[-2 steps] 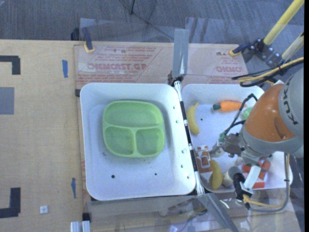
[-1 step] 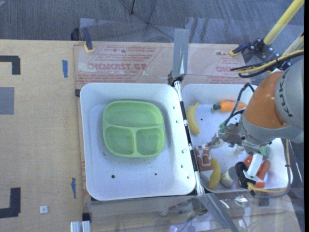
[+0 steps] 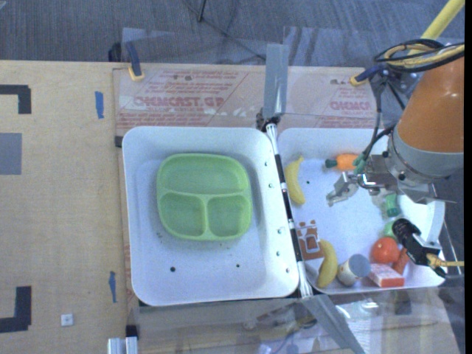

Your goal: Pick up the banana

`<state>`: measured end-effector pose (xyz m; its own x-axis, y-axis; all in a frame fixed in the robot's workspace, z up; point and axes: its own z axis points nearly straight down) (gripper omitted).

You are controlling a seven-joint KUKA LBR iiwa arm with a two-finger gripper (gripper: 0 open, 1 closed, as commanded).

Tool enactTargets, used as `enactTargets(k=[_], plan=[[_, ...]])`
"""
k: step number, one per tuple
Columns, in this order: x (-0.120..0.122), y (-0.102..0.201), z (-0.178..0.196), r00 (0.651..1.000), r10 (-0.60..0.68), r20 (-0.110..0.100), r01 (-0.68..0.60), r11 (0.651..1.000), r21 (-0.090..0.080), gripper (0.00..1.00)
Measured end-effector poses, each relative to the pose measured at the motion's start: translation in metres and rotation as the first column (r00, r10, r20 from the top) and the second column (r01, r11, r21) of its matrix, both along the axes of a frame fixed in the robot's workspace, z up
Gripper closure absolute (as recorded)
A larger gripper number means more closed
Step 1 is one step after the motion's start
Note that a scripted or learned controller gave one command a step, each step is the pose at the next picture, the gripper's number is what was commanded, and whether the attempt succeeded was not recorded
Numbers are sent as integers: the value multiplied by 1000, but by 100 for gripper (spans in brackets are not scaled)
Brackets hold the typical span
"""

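Two bananas lie in the right bin (image 3: 346, 142): one banana (image 3: 295, 181) sits at its upper left beside the dividing wall; a second banana (image 3: 327, 263) rests near the lower edge, next to a brown block (image 3: 307, 238). The gripper (image 3: 341, 192) hovers at centre right of the frame, fingers spread and holding nothing; the left bin (image 3: 140, 198) bears a green divided tray (image 3: 204, 196).
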<state>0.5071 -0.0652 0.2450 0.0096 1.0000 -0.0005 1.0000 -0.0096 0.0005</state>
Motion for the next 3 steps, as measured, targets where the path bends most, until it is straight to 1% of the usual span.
enactTargets(k=[1, 2, 3], plan=[[-28, -43, -122, 945, 328, 1, -328, 945, -4, 0], [-25, -54, -156, 999, -43, 11, 43, 999, -5, 0], [-24, -46, -156, 965, 262, 11, -262, 965, -14, 0]])
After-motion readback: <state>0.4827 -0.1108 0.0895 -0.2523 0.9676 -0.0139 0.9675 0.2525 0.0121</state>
